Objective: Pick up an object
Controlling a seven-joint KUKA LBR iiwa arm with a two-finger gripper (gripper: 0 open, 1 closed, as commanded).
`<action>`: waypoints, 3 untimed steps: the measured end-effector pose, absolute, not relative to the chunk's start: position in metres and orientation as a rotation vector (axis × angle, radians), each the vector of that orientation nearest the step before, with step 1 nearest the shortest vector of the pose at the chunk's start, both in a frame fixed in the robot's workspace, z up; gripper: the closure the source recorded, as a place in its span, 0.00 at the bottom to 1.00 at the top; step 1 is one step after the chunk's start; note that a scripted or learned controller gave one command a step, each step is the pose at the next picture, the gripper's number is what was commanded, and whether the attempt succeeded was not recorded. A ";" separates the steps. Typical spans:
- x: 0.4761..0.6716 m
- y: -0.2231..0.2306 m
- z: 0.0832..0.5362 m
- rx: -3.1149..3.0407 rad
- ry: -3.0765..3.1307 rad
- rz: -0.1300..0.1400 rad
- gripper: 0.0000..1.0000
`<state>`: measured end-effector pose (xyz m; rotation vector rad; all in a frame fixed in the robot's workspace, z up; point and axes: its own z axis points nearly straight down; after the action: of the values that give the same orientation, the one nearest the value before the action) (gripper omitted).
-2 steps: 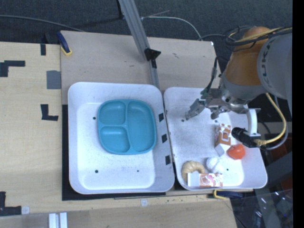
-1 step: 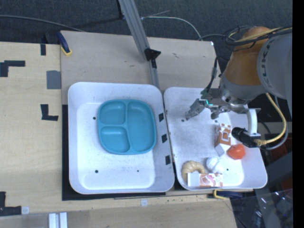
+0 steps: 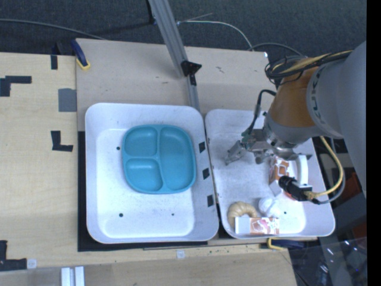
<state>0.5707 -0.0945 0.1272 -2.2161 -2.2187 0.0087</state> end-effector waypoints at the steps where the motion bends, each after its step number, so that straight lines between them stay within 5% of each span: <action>1: 0.570 -0.094 0.087 -2.219 -2.223 0.004 0.00; 2: 0.571 -0.093 0.099 -2.217 -2.223 0.002 1.00; 3: 0.569 -0.095 0.161 -2.223 -2.225 -0.004 1.00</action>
<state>0.5686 -0.0951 0.1613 -2.2225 -2.2251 -0.0041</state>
